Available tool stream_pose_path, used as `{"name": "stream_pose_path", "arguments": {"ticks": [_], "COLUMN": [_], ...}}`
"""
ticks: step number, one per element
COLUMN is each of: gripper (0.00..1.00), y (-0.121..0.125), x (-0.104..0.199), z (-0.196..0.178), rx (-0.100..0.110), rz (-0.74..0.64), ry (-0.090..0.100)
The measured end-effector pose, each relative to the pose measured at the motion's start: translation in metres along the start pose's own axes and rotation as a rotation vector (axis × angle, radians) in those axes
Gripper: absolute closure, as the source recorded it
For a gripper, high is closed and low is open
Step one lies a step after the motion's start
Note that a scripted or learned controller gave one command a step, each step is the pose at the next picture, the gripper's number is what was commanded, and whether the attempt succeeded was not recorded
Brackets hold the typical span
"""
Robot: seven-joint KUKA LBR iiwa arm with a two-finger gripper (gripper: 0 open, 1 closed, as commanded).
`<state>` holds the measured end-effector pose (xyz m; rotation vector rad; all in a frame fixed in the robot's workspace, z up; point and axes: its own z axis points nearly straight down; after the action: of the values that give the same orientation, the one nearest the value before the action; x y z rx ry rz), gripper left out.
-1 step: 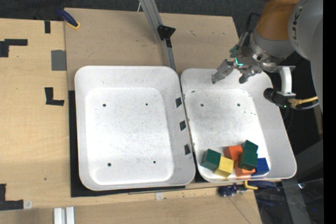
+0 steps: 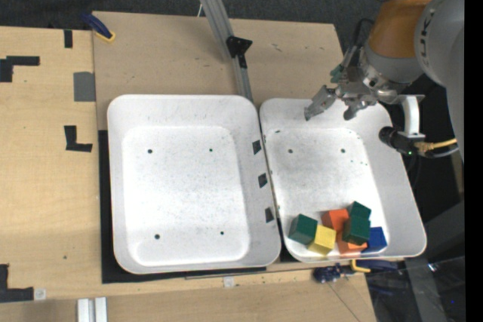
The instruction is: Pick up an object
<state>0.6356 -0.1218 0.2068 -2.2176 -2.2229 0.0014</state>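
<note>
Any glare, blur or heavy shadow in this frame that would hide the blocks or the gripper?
Camera view: lighting even, no blown-out glare on the white bins; the blocks in the right bin's near corner are sharp enough to tell colours apart; the gripper over that bin's far edge looks slightly soft; shadows are faint.

Two bins sit side by side on the bench (image 2: pixel 45 185). My gripper (image 2: pixel 330 108) hangs over the far edge of the right bin (image 2: pixel 400 185). A cluster of blocks (image 2: pixel 339 230) lies in its near corner. The left bin (image 2: pixel 121 162) lies beside it, touching.
</note>
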Motion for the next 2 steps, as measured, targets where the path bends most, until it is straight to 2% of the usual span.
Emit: {"name": "stream_pose_path", "arguments": {"ticks": [2], "gripper": [0.00], "y": [-0.012], "x": [0.005], "z": [0.112], "rx": [0.006], "rz": [0.001], "ry": [-0.001]}}
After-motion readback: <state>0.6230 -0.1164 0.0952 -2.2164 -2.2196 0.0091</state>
